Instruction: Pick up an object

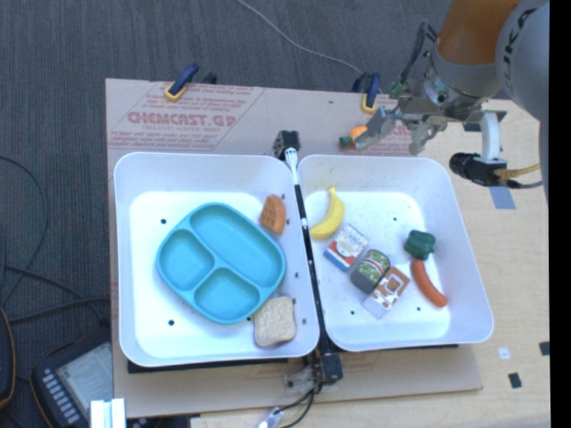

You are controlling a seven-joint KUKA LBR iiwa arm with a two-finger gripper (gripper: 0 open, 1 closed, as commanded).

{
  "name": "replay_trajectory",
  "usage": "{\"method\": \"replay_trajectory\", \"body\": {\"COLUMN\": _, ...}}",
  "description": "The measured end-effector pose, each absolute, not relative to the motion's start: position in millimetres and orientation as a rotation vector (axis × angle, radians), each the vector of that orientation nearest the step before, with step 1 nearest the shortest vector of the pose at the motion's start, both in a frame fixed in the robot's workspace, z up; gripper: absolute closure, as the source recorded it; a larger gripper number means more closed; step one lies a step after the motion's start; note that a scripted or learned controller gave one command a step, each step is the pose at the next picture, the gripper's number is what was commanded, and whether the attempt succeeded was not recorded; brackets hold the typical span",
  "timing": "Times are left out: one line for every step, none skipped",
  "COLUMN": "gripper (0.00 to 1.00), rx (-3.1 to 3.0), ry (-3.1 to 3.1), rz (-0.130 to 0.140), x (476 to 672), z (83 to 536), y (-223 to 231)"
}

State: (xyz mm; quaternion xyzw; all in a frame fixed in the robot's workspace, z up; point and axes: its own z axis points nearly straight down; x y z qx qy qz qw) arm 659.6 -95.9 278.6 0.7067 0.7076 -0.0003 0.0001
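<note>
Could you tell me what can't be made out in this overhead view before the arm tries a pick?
- Gripper: blurred; what the small orange-green thing beside it is cannot be told.
- Arm: cut off by the top edge.
- Small carton, can and packet: labels too small to read.
- Slice of bread: lies over the blue plate's rim, hiding that part.

Blue divided plate (221, 262) crowding the left bin (125, 239), bread slice (274, 321) at its near edge, right bin (464, 239) cluttered mid-floor by banana (328, 215), can (369, 269), cartons, far-right corner open
</note>
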Motion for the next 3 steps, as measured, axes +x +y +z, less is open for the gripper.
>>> {"method": "replay_trajectory", "body": {"gripper": 0.0, "rx": 2.224, "ry": 2.223, "rz": -0.006, "x": 667.0, "z": 108.1, "y": -122.8}}
{"method": "replay_trajectory", "body": {"gripper": 0.0, "rx": 2.218, "ry": 2.215, "rz": 0.005, "x": 617.2, "z": 88.4, "y": -95.7}}
{"method": "replay_trajectory", "body": {"gripper": 1.0, "rx": 2.215, "ry": 2.214, "rz": 0.009, "x": 618.6, "z": 99.7, "y": -95.7}}
